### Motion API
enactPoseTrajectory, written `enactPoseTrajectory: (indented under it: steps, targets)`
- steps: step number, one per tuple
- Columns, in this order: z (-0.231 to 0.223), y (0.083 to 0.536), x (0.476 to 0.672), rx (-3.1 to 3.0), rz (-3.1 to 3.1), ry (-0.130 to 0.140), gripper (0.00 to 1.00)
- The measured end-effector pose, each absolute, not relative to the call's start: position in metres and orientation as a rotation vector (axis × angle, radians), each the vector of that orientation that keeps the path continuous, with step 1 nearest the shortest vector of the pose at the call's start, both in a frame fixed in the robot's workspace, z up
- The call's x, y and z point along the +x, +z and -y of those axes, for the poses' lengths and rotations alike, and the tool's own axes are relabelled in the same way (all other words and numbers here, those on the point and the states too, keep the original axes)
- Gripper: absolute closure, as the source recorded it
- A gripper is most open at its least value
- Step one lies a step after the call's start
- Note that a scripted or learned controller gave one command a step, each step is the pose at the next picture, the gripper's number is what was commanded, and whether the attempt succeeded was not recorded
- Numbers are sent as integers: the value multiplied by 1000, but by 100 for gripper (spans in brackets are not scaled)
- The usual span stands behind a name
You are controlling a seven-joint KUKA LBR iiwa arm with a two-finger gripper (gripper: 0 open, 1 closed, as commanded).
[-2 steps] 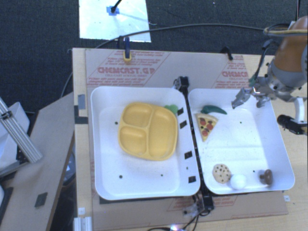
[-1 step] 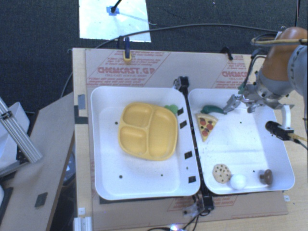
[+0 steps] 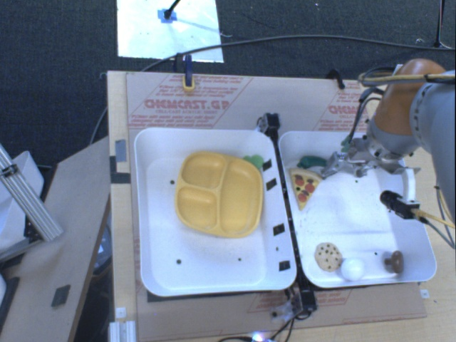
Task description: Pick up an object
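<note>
1. The arm [image 3: 417, 109] reaches in from the right over the far part of the right-hand bin [image 3: 420, 258]; its gripper [image 3: 342, 164] sits low near the bin's far-left corner, just right of a green object [image 3: 311, 162] and just beyond the pizza slice [image 3: 305, 186].
2. The fingers appear spread with nothing between them, though the metalwork is small and cluttered, so I judge this with some caution; no object is held.
3. The possible targets all lie on bin floors: the pizza slice and green object at the far left of the right bin; a cookie [image 3: 328, 256], a white ball [image 3: 352, 268] and a small brown object [image 3: 393, 261] along its near edge, well apart from the gripper.
4. The left bin [image 3: 153, 262] bears a yellow divided plate [image 3: 219, 193], with a green piece [image 3: 254, 162] at its far-right rim.
5. By my reading the task is at the approach stage: the gripper is down near the pizza slice or green object; closing on one and lifting it clear are both left to do.
</note>
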State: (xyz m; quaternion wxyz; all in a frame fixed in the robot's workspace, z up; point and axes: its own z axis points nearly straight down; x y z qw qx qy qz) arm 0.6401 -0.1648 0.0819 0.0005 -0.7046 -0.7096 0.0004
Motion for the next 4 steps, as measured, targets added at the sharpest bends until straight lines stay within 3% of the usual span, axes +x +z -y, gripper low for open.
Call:
enactPoseTrajectory:
  steps: [1,4]
  targets:
    - [165,96,642,-2215,2235,-5,100]
    - [165,266,632,-2219,2233,-6,100]
